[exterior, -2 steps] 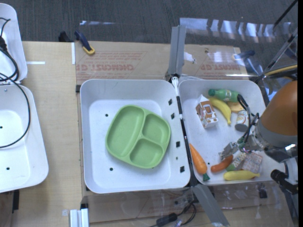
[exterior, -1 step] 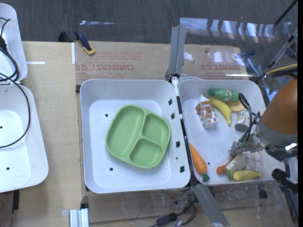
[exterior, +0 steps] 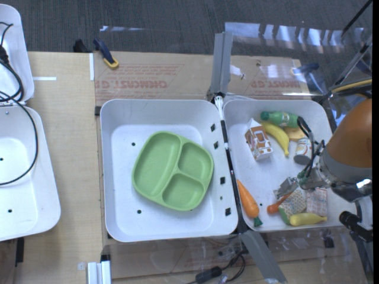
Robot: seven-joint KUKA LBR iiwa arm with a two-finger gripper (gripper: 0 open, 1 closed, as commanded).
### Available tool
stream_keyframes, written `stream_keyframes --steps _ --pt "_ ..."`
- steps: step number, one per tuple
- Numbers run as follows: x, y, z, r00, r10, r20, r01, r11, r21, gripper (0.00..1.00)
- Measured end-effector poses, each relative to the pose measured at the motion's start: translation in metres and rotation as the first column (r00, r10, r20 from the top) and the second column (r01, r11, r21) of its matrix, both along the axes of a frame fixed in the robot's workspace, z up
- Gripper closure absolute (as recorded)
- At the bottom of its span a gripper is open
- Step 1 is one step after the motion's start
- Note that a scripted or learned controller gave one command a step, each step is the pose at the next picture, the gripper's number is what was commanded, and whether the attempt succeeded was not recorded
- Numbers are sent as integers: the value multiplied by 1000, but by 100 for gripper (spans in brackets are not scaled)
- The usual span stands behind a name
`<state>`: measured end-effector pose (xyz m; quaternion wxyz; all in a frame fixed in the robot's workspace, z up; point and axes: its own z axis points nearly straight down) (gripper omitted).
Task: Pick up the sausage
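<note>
While hanging low in the right bin, gripper down beside the sausage: judged the approach step, with nothing lifted yet. Cannot tell whether open or closed. Found near the bin's front, the sausage, between carrot and packet, at or just by the gripper's tip. Next, likely: settle squarely across it, close, lift straight. Hemmed in by clutter, with yellow fruit just beside; banana, carton and bottle farther back. Well apart in the left bin, a green plate.
</note>
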<state>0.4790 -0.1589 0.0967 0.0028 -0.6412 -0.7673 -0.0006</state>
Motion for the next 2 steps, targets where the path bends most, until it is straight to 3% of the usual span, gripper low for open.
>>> stream_keyframes --steps 1,2 --pt "0 -1 6 1000 -2 -3 2 1000 -1 100" --pt "0 -1 6 1000 -2 -4 2 1000 0 0"
